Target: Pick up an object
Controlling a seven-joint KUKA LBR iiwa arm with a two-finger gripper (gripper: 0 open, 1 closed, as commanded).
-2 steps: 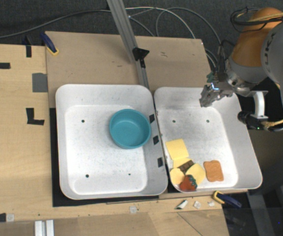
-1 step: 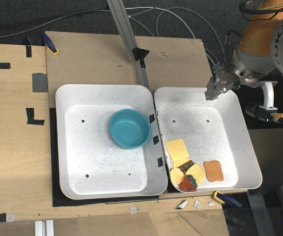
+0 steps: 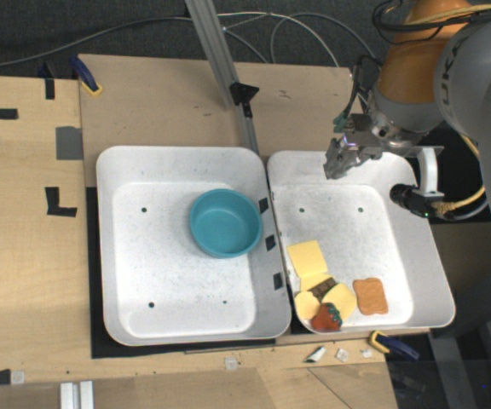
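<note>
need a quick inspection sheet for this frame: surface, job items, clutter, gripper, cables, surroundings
Surface: wooden bench bearing left bin and right bin, side by side.
Job's things: blue bowl in left bin; yellow block, orange piece and a small mixed pile near the right bin's front.
Clutter: blue-yellow clips on the bench; black tape marks.
Gripper: gripper above the right bin's far edge, nothing seen between its fingers.
Cables: cables behind the bench.
Surroundings: slanted metal pole.
</note>
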